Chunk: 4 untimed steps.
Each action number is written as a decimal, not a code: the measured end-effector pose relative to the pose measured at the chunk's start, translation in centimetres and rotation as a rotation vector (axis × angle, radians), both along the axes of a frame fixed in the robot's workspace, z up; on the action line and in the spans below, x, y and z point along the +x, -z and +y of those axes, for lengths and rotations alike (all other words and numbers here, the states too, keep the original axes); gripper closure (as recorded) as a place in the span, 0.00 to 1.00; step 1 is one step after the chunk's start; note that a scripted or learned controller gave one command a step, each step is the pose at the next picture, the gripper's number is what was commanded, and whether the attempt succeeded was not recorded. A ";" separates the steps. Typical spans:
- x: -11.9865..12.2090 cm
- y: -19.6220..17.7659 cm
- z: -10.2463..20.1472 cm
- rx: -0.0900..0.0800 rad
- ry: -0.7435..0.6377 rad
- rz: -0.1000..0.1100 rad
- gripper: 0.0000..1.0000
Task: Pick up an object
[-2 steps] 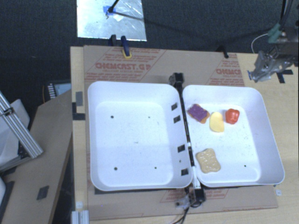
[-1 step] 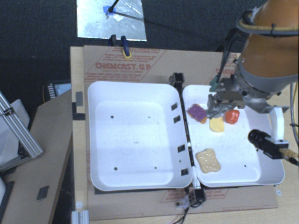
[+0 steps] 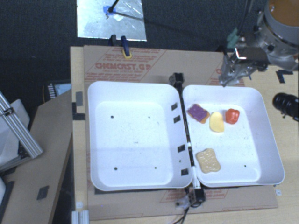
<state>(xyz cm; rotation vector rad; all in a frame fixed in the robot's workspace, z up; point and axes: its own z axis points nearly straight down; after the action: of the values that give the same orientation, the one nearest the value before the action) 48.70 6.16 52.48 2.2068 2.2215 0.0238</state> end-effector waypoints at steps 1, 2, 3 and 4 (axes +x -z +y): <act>1.6 15.5 0.3 -0.006 0.006 0.031 1.00; 2.3 6.0 3.1 0.000 -0.001 0.006 1.00; -0.1 10.0 -1.1 -0.004 0.009 0.019 1.00; 0.0 5.1 3.4 -0.001 -0.002 0.011 1.00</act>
<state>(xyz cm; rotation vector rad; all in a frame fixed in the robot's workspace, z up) 48.68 9.58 47.34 2.2099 2.2284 0.0110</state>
